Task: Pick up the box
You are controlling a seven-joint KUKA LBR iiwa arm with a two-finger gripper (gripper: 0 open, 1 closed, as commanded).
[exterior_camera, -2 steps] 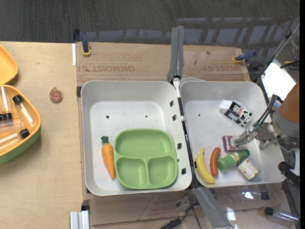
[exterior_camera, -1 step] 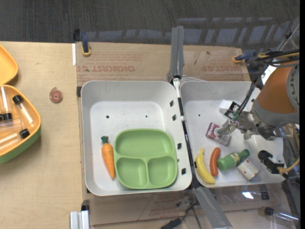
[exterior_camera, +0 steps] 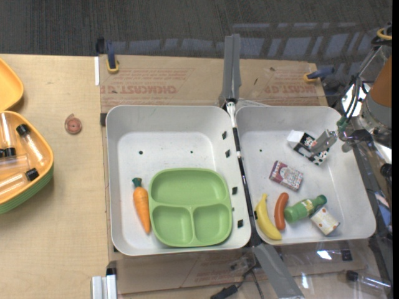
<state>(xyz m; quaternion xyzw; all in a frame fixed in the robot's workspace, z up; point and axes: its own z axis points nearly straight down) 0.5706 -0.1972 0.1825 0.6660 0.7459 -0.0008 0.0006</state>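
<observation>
A small maroon and white box [exterior_camera: 286, 175] lies flat in the middle of the right bin [exterior_camera: 355, 229]. Up and to its right lies a white and black packet [exterior_camera: 303, 142], close to the bin's far wall. My gripper [exterior_camera: 325, 142] hangs at the right edge of that packet, touching or nearly touching it, and a short way above and to the right of the maroon box. The grey arm [exterior_camera: 374, 114] comes in over the bin's right rim.
The right bin's front part holds a banana [exterior_camera: 267, 220], a red sausage [exterior_camera: 280, 210], a green bottle [exterior_camera: 304, 208] and a small tan-labelled can [exterior_camera: 325, 221]. The left bin [exterior_camera: 124, 136] holds a green divided plate [exterior_camera: 189, 207] and a carrot [exterior_camera: 142, 205]. A yellow tray [exterior_camera: 28, 161] sits far left.
</observation>
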